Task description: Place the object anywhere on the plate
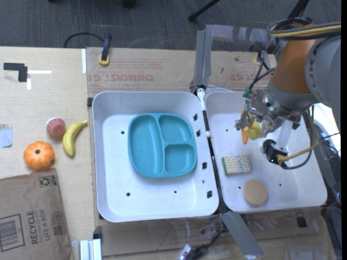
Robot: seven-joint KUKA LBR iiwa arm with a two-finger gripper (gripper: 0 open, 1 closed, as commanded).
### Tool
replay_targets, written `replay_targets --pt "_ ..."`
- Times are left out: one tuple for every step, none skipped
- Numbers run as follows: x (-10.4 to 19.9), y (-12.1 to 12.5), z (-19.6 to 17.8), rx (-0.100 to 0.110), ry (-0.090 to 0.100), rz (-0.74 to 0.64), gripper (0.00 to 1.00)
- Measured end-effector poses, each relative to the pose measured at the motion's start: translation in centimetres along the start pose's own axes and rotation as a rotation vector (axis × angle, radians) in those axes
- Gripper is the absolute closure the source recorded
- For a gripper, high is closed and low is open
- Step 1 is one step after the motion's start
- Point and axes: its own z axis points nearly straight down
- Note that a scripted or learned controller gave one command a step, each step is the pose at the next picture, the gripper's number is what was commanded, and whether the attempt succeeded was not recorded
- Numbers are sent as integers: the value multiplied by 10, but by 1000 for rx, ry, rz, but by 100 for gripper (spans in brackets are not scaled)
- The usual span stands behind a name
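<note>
Camera view, yellow-orange object (249,131) between gripper (247,124) fingers

Reaching in from the right, grey arm (320,64) bent low, orange band above the wrist, gripper (250,128) angled down-left, fingers (245,124) pinching something yellow-orange.

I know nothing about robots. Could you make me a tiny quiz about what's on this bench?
1. True or false: the blue plate lies in the left bin.
2. Which lies in the right bin? A) banana B) sponge C) pumpkin
3. What colours is the small thing at the pincer?

Key: 1. True. 2. B: the sponge lies there beside a tan disc; the banana and pumpkin lie on the board left of the bins. 3. Yellow and orange.
</note>
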Motion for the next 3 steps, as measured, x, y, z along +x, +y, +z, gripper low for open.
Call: replay_targets --pt "79 -32 0 1 1 -40 100" --pt "144 -46 0 0 0 -33 100" --pt "144 -46 0 0 0 -34 0"
